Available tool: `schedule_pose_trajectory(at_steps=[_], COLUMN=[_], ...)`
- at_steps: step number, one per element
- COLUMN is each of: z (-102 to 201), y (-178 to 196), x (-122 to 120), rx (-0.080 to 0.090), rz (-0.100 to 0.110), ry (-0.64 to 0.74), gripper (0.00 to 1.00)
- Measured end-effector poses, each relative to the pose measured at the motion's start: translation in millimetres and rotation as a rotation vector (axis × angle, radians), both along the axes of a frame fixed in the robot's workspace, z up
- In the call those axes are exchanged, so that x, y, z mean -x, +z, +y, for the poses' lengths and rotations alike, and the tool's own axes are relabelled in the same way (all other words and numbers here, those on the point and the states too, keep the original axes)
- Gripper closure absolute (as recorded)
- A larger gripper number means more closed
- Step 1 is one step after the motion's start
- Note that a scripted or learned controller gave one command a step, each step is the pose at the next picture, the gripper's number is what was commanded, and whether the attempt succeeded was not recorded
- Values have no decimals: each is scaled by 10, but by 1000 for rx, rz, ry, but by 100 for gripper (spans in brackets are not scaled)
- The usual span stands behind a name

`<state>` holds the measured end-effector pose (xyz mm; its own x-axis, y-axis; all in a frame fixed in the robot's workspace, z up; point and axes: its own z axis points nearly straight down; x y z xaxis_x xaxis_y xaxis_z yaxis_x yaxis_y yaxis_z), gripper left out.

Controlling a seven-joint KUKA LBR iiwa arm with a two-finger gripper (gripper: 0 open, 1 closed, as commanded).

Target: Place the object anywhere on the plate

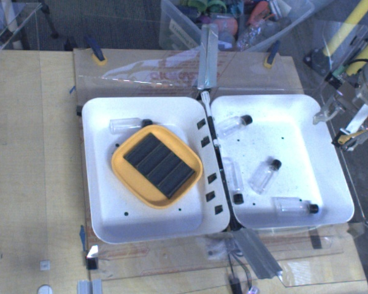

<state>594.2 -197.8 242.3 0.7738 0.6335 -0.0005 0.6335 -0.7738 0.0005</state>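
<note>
A yellow plate (pixel 156 165) with a dark ribbed centre lies in the left bin (pixel 98 213). Just behind its far edge lies a clear vial with a black cap (pixel 127 125), on the bin floor and touching the plate's rim or nearly so. Several more clear black-capped vials are scattered in the right bin (pixel 306 112): one near the back left (pixel 232 125), one in the middle (pixel 264 175), one along the divider (pixel 233 177) and one at the front right (pixel 291 205). My gripper (pixel 346 126) hangs at the right bin's outer right rim, away from all the vials.
A divider with black clips (pixel 211 158) separates the bins. A clear tub of colourful toys (pixel 233 5) stands behind them. Blue clamps (pixel 97 55) hold the board at the back. Bare wooden bench (pixel 30 164) lies to the left.
</note>
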Motion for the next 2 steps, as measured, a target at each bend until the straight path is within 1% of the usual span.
schedule_pose_trajectory(at_steps=[1,2], z=[-141,-119], y=[-77,40], x=[-24,-143], rx=[1,1], rz=[0,0], ry=[-33,7], gripper=[0,0])
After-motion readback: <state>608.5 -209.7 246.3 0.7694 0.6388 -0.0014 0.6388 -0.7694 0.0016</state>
